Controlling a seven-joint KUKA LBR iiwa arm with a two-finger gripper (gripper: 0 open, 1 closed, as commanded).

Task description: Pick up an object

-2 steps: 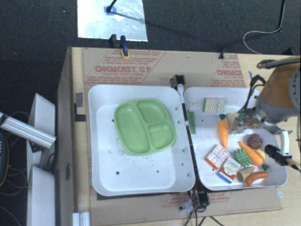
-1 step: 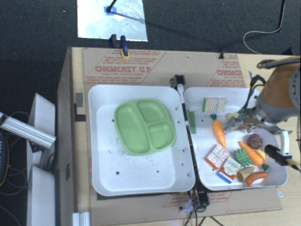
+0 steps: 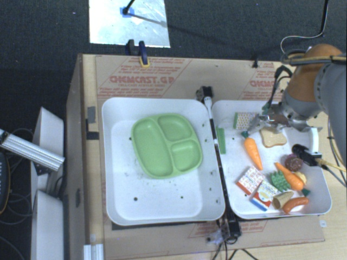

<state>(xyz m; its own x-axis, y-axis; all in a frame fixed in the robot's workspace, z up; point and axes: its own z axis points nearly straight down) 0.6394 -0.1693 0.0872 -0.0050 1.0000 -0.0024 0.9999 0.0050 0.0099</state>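
The right bin (image 3: 320, 202) holds several toy foods. An orange carrot (image 3: 252, 151) lies near its middle, with a tan bread slice (image 3: 272, 138) just right of it. A speckled green square (image 3: 243, 119) sits at the back left. My gripper (image 3: 267, 119) hangs low over the back of this bin, between the green square and the bread slice, on the grey arm (image 3: 309, 91) that comes in from the right. Nothing can be seen held in it.
The left bin (image 3: 124, 199) carries a green divided plate (image 3: 167, 145). At the front of the right bin lie a red-and-white box (image 3: 249, 180), a second carrot (image 3: 290, 177), a green broccoli piece (image 3: 280, 181), a sausage (image 3: 295, 203) and a dark round piece (image 3: 294, 162). A green stick (image 3: 221, 141) lies by the divider.
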